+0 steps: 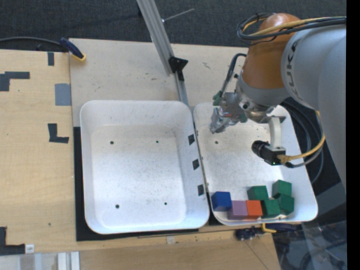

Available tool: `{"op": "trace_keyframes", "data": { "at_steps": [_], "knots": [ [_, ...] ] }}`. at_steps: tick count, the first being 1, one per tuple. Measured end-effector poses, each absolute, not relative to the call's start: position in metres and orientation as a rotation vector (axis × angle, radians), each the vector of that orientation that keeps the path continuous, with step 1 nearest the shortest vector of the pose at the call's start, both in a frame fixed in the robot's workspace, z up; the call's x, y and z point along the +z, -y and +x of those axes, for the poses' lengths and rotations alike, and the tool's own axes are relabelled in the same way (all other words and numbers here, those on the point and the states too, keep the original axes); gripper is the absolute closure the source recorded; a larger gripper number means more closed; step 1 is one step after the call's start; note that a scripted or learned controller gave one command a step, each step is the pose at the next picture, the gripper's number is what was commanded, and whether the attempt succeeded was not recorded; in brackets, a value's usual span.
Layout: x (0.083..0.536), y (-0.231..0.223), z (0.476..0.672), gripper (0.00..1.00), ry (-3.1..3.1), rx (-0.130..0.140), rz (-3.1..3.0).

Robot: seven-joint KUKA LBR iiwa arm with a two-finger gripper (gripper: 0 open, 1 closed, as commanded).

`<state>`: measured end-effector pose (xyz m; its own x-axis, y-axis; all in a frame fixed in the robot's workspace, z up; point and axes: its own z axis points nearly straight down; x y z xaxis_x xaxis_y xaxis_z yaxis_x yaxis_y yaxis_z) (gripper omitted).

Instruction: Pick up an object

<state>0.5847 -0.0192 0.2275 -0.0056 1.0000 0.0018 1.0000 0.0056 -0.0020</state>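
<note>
Blocks (254, 202) cluster at six o'clock in the right bin (292, 134), small, rigid and probably light, best pinched across flat opposite faces, while the tool (218, 122) hovers at eleven o'clock, its state impossible to tell.

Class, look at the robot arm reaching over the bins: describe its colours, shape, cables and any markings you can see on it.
The arm is bulky and rounded, light grey, with a glossy orange band above the wrist. Dark letters mark the grey casing beside the band. Black and yellow cables loop over the top and down its side. The small gripper is grey metal, with a black cylindrical part beside it.
</note>
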Motion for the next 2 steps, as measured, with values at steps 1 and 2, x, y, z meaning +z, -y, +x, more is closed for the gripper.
{"op": "trace_keyframes", "data": {
  "at_steps": [1, 2],
  "knots": [
    [0.222, -0.031, 0.58, 1.0, 2.227, 0.001, -2.212],
    [0.227, -0.088, 0.555, 1.0, 2.228, 0.001, -2.21]
  ]
}}
